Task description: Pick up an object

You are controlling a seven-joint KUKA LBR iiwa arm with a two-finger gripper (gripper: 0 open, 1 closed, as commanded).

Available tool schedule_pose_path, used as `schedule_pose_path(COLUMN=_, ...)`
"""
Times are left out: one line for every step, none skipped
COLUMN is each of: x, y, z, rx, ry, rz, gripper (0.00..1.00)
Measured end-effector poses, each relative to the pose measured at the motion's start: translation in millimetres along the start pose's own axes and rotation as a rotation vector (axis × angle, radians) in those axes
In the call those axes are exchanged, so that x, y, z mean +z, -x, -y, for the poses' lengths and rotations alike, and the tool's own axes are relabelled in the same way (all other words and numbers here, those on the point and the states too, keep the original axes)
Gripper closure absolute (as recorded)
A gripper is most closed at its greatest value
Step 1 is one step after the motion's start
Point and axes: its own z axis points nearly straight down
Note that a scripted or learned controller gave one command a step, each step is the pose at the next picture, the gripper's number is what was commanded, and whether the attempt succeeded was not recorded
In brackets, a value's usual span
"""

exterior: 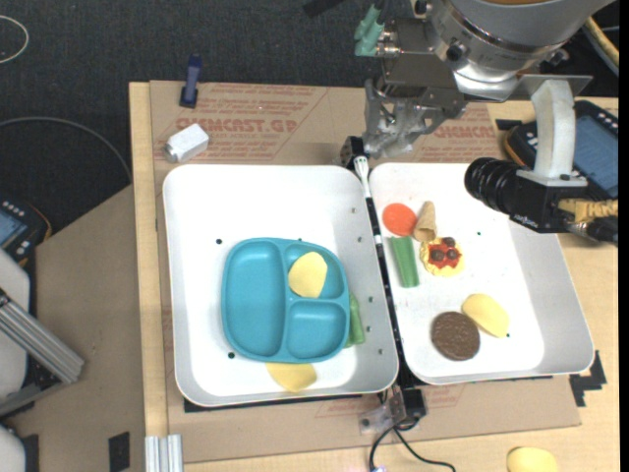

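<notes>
Toy food (440, 256) lies in the right bin (550, 293); gripper (398, 131) grasp unclear above cardboard (246, 116) printed "SIMCAST".

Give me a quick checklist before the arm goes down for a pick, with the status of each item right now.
1. End effector above the bins' far edge, not touching any item: ok.
2. Nothing visibly held: ok.
3. Fingers open: cannot tell.
4. Targets in the right bin lie exposed: cookie, carrot slice: ok.
5. Green stick lies close to the bin wall: not ok.
6. Tray flat in the left bin: ok.
</notes>
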Motion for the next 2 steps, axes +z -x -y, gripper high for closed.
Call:
schedule_pose_path(x=118, y=-57, z=3, rx=-0.002, ry=-0.021, rz=0.007, gripper=1.00)
schedule_pose_path(x=-2, y=-65, z=1, rx=0.002, ry=0.006, rz=-0.005, gripper=1.00)
